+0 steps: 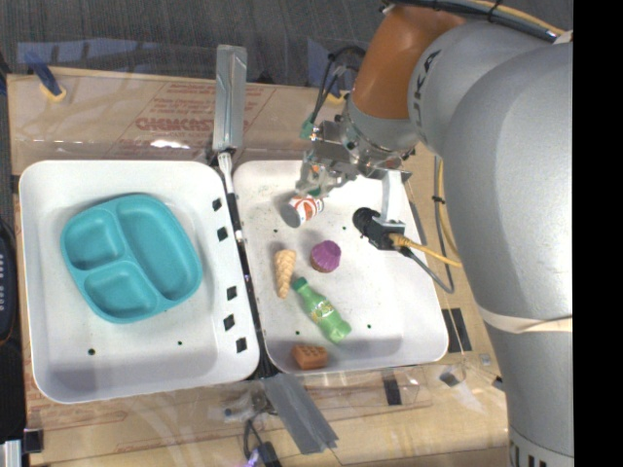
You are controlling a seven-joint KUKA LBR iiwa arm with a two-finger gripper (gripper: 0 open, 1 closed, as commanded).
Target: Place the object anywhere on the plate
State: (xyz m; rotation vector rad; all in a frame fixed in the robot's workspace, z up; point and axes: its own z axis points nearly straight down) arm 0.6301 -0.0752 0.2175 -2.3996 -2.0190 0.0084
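Note:
A teal plate (146, 224) with three compartments lies in the left bin (58, 358). In the right bin (409, 309) a small red and white can (306, 207) lies tilted near the far wall. My gripper (314, 183) hangs right above the can, its tip touching or nearly touching the can's upper end. Whether the can is held is hidden by the gripper body. Further objects in the right bin are a tan cone (283, 270), a purple lump (326, 255), a green bottle (322, 310) and an orange-brown piece (310, 357).
A raised divider (238, 261) with black clips separates the two bins. A black fitting (375, 227) with a yellow cable hangs from the arm over the right bin's far right side. The bulky grey arm covers the right of the view.

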